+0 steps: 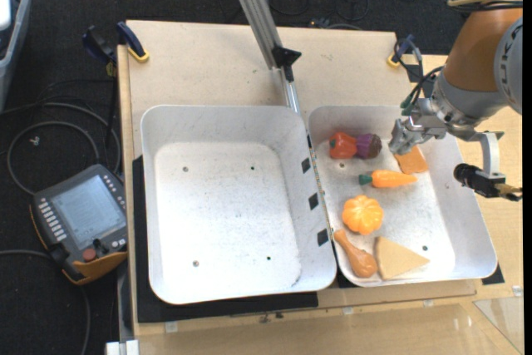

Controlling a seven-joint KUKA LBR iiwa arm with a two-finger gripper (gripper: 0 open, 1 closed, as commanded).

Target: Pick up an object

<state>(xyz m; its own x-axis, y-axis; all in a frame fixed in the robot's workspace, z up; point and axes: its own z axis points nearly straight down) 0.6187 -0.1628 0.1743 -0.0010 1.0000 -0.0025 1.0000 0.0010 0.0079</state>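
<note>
Camera view, fixed overhead at a slant; wooden bench carries two shallow white bins side by side; left bin sits beside right bin, rims touching along the middle; grey arm with orange band reaches in from the right, wrist over the right bin's upper right part; gripper hangs at an orange wedge-like piece by the bin's far wall, contact unclear; cannot tell how the jaws stand, they are too small and dark here; toy food all in the right bin: pale cheese wedge at the near edge, touching a drumstick-like piece; small orange pumpkin mid-bin; carrot just above it; red pepper touching a dark purple piece near the far wall; teach pendant on the floor left of the bench.
</note>
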